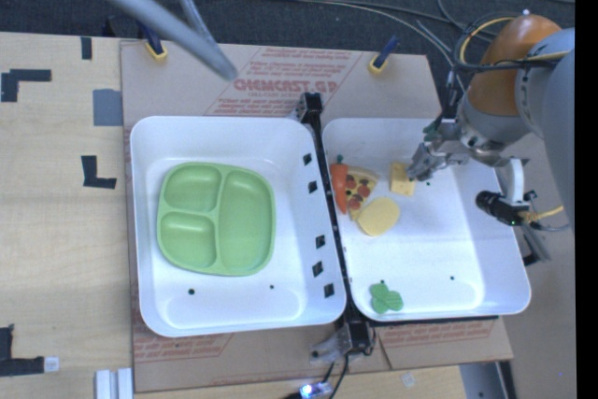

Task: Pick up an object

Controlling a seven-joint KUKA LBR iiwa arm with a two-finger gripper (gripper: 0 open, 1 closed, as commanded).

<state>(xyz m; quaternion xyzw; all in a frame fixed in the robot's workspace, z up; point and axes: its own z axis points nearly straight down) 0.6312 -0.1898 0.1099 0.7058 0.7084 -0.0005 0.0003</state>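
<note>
You can partly read red "CHEMCAST GP" print on the cardboard sheet [280,84]. The left bin [149,294] holds a green divided plate [217,218]. The right bin [467,285] holds a pizza slice [353,186], yellow round piece [378,217], cheese cube [402,181] touching the gripper [420,168], and green toy [385,297].

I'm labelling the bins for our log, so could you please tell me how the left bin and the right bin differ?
The left bin holds one large item, a green divided plate; the right bin holds several small pieces: a pizza slice toy, a pale yellow piece, a small yellow block and a green piece. The tool hangs over the right bin, not the left. Both are shallow and white.
</note>
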